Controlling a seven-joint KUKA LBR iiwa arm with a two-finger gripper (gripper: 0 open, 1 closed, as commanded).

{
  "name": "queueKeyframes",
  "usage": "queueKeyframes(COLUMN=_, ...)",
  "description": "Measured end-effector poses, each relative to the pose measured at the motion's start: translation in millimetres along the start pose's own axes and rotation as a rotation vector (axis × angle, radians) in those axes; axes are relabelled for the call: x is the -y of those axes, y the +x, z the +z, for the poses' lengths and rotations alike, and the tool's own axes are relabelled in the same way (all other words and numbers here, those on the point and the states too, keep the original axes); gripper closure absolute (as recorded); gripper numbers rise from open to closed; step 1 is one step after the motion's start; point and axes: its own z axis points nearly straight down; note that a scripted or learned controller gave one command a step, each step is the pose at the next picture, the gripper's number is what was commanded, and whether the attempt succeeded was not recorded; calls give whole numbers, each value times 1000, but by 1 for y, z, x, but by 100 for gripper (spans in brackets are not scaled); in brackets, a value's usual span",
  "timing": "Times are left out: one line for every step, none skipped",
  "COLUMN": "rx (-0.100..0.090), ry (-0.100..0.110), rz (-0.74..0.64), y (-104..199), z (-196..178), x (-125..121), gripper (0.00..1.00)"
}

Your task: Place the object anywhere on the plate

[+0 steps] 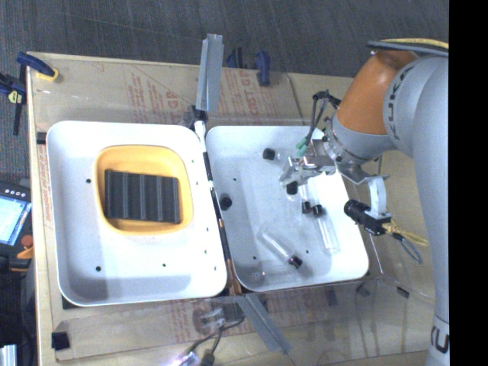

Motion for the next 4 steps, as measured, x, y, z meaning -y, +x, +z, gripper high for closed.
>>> queueKeyframes(rx=3, ry=-3, rz=-243, y=42, z=-20, x=-35, gripper=100)
queueKeyframes(rx=3, ry=-3, rz=-175, y=103, z=-28, x=-59, gripper=100)
queueKeyframes(rx=2, ry=2, rz=-456, y=158, z=-8, x=-43, gripper=100)
queueKeyframes(rx=2, ry=4, rz=-599, y=174, z=-3, x=-33, gripper=100)
